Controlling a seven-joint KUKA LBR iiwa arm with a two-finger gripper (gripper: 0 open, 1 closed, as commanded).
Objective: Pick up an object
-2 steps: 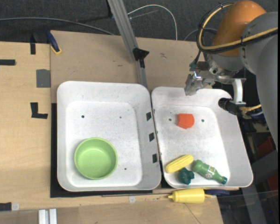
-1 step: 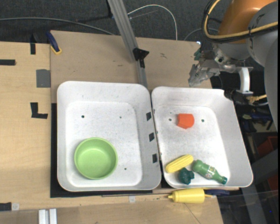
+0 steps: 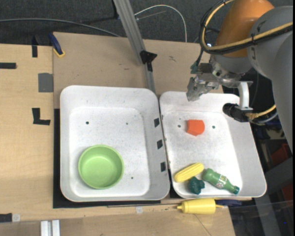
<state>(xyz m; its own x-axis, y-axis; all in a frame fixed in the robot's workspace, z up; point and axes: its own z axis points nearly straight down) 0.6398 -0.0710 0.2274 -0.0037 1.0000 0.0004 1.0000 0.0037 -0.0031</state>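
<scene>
Across the bench (image 3: pixel 19 146), two shallow white bins are sitting side by side, their inner edges touching. Reaching in from the right, the grey arm (image 3: pixel 275 38) with its orange band is hanging over the far edge of the right bin (image 3: pixel 246 151). The left bin (image 3: pixel 69 112) is carrying a green bowl (image 3: pixel 101 166) near its near-left corner. The right bin is carrying the candidate objects: an orange block (image 3: pixel 196 127) lying toward its far edge, roughly midway across, and, along its near edge, a green bottle (image 3: pixel 220 180), a yellow corn cob (image 3: pixel 188 171) and a small dark green piece (image 3: pixel 195 185) clustering together, the corn cob touching the dark green piece. A yellow object (image 3: pixel 199 206) is lying on the bench just outside the near edge of the right bin.

Task progress: judging from this arrangement, no pick-up is yet occurring; every object is resting on its carrier, and descent, closure and lifting are all remaining. The gripper (image 3: pixel 194 90) is hovering above the far-left corner of the right bin, apart from the orange block, which is lying nearest to it. It is carrying nothing and touching nothing. Whether it is released or clenched cannot be told at this resolution.
</scene>
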